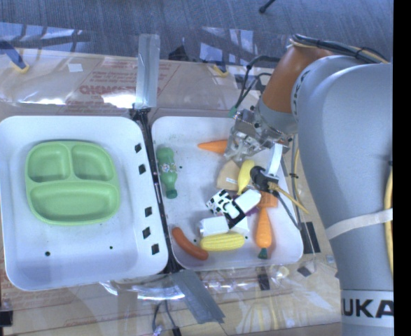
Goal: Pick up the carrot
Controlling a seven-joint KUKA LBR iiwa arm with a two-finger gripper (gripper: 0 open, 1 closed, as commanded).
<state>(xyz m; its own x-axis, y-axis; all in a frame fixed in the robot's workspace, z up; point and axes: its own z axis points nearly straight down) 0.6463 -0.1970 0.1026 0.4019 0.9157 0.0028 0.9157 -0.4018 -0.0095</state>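
End effector (246, 145): hangs over the far part of the right bin, beside the small carrot's blunt end; whether it is spread or pressed together cannot be told from this slant, and nothing shows pinched in it.
Small carrot (213, 145): lies flat on the right bin's floor, just beside the end effector on its divider side, tip pointing toward the divider.
Arm (345, 152): grey, with an orange band (289, 82) above the wrist, covering the right bin's outer edge.
Large carrot (262, 227): lies near the right bin's front outer corner, green end toward the front rim.
Right bin (191, 128): white and shallow, holding all the toy food.
Green bottle (166, 170): lies along the right bin's divider wall.
Sausage (189, 243): at the right bin's front, by the divider.
Corn cob (223, 241): between sausage and large carrot.
Left bin (23, 257): touching the right bin at the divider.
Green divided plate (71, 181): rests inside the left bin.
Counter (65, 82): carries both bins.
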